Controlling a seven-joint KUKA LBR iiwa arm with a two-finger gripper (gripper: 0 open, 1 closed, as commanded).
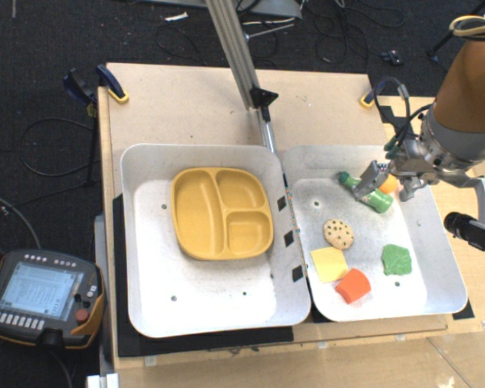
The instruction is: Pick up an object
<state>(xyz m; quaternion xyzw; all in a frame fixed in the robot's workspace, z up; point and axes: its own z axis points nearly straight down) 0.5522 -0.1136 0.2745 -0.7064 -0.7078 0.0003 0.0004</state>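
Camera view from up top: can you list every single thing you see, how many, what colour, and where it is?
Bins: two, white, side by side on the bench.
Divided plate: one, yellow, left bin.
Cookie: one, tan with dark chips, right bin.
Yellow block: one, right bin, near front.
Orange-red piece: one, beside the yellow block.
Green leafy piece: one, right bin.
Green long toy: one, right bin, under the gripper.
Handheld controller: one, grey and orange, floor at left.
Gripper: one, grey, over the right bin.
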